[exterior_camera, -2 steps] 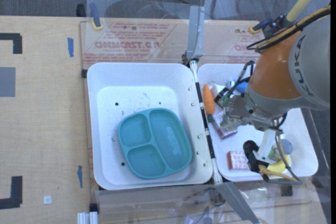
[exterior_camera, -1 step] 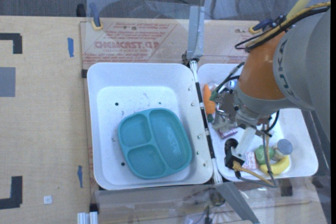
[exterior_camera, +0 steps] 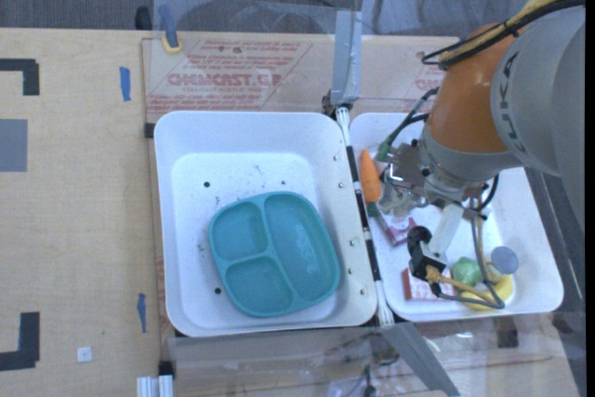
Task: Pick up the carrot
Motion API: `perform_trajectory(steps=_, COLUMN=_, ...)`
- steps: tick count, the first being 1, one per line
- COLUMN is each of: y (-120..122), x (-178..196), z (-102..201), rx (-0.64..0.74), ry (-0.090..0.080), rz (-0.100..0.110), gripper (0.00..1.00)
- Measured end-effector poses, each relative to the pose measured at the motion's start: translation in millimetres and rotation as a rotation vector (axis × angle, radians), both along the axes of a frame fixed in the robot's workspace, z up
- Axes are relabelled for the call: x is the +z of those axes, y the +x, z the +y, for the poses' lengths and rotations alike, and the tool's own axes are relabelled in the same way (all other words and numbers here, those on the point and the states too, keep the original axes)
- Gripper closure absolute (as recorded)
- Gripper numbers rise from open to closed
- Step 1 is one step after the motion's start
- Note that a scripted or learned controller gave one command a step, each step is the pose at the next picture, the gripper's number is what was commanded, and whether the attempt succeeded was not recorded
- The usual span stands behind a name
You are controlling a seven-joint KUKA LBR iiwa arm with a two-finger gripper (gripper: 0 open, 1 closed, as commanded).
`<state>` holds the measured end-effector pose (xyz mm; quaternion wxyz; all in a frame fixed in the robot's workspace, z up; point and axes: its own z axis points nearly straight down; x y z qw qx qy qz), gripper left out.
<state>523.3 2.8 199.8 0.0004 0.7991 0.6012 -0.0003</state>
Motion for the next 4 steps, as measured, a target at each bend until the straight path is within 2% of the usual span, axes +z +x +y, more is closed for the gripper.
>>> perform_trajectory(steps=1, y=0.5, x=9.4, z=0.5, rx=0.002, ry=-0.001, rz=0.000, gripper=1.00)
perform_trajectory(steps=2, y=-9.6, x=-16.0, z=20.4, rx=-0.436, ry=0.001, rz=0.005, gripper=1.00)
perform_trajectory(steps=3, y=5.4, x=-15.9, z=-7.0, rx=-0.447, ry=0.000, rz=0.002, gripper=1.00)
perform_trajectory(steps=4, y=2.5, x=15.6, z=-56.5, rx=-0.552, ry=0.000, rz=0.001, gripper=1.00)
